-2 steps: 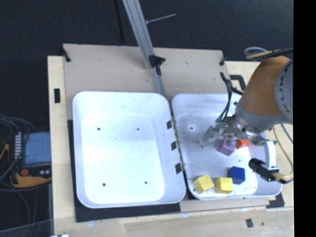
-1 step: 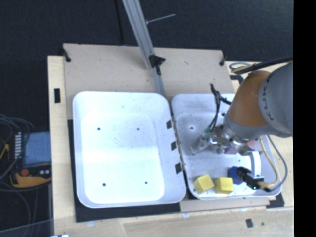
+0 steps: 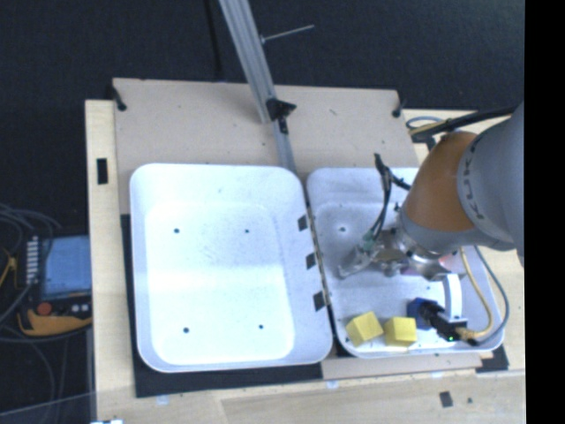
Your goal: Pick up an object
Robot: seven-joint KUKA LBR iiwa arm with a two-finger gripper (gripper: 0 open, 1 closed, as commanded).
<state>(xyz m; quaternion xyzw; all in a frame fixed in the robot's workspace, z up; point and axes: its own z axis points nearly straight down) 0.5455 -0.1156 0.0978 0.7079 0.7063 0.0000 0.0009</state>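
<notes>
- Two yellow blocks [image 3: 364,328] [image 3: 402,329] lie side by side in the right bin [image 3: 351,193].
- Both sit near the claw [image 3: 355,261], lower in view; whether it is open is unclear.

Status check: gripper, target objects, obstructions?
Gripper down in right bin. Two yellow blocks at bin's near edge, apart from gripper. Nothing in the way.

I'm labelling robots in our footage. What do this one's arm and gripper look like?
The arm is a thick, rounded grey casing with a broad orange band above the wrist. The gripper below it is small and made of silvery-grey metal. Thin dark cables loop from the wrist down toward it.
</notes>
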